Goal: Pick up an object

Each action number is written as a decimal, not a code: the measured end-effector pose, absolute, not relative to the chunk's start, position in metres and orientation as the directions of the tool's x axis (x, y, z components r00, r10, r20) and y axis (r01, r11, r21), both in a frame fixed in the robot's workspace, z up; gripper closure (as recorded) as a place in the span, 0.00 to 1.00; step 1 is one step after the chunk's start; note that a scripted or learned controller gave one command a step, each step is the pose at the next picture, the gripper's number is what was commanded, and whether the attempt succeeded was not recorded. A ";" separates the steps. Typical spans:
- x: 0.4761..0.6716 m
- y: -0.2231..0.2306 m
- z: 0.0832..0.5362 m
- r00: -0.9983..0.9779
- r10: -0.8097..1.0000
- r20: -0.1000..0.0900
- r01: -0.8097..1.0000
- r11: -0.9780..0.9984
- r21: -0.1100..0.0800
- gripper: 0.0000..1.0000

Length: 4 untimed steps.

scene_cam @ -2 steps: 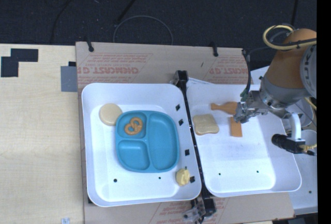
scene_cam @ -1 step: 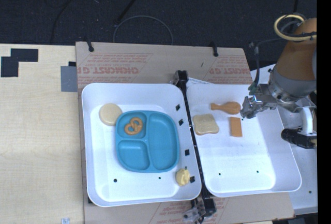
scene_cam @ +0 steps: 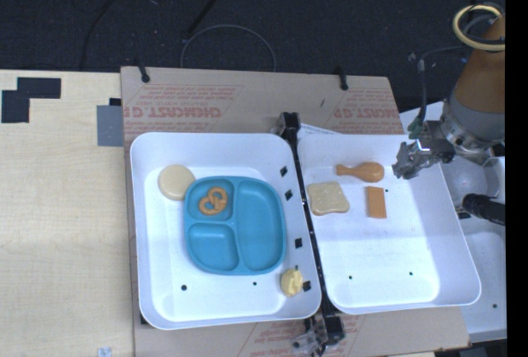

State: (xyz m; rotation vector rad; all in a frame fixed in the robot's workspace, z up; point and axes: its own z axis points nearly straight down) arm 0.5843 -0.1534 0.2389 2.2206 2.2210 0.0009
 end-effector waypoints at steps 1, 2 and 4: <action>0.579 -0.099 0.226 -0.004 1.000 0.003 1.000 0.004 -0.004 1.00; 0.571 -0.048 0.236 -0.004 1.000 0.003 1.000 0.004 -0.004 1.00; 0.550 0.045 0.221 -0.004 1.000 0.002 1.000 0.004 -0.006 1.00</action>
